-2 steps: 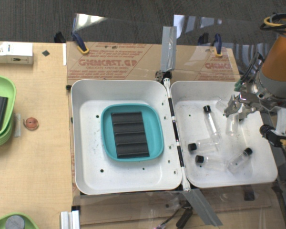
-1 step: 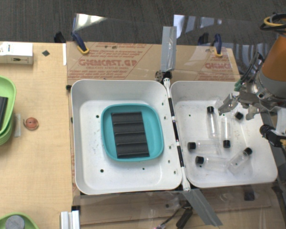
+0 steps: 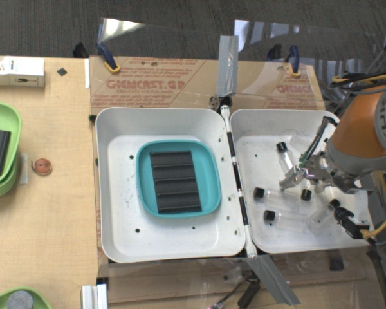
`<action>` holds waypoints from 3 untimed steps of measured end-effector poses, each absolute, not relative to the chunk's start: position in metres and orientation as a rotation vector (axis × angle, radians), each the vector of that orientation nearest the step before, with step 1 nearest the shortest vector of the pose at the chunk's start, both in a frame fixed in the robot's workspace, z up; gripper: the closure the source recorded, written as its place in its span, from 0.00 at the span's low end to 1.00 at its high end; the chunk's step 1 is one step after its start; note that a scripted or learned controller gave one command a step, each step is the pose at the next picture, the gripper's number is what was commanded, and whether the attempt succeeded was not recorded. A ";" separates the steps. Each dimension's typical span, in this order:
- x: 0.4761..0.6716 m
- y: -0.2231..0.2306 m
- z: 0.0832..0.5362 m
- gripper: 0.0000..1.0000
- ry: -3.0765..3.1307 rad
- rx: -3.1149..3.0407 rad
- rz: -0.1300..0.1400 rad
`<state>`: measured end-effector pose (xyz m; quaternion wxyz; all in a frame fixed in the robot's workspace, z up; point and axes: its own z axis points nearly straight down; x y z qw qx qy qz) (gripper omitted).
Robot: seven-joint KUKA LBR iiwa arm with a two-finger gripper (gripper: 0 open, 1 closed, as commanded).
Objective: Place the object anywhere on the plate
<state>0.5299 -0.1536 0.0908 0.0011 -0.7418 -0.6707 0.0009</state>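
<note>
Plainly, we see the grey arm (image 3: pixel 360 140) reaching in from the right edge of the surface (image 3: pixel 51 237), its orange band bulging above the wrist and the wrist bent down over the right bin (image 3: pixel 257 237). The gripper (image 3: pixel 294 179) points left and low toward the middle of that bin; its metal fingers (image 3: pixel 288 182) taper close together, and we cannot tell how far apart they stand, nor whether anything sits between them.

Around the gripper, in the right bin, we count several small clear vials with black caps: one (image 3: pixel 283 152) nearer the far wall, one (image 3: pixel 258 192) just left of the fingers, one (image 3: pixel 269 216) toward the near wall, and one (image 3: pixel 305 195) just under the wrist. We cannot tell which of them is the object meant.

We find the teal plate (image 3: pixel 145 172) in the middle of the left bin (image 3: pixel 116 237), carrying a dark ribbed tray (image 3: pixel 175 181) that fills most of its floor. No vial lies on it.

Behind both bins we see brown cardboard (image 3: pixel 148 82) printed in red; we can make out letters close to "GHMCAST" at the left, and a shorter fragment near the right clamp is too small to read. At the far left corner of the surface a white box (image 3: pixel 16 73) bears a label we cannot read.
</note>
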 end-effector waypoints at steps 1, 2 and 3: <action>0.477 -0.177 0.134 0.00 -2.330 -2.105 0.001; 0.478 -0.223 0.206 0.00 -2.379 -2.053 0.001; 0.479 -0.222 0.354 0.00 -2.372 -2.062 0.003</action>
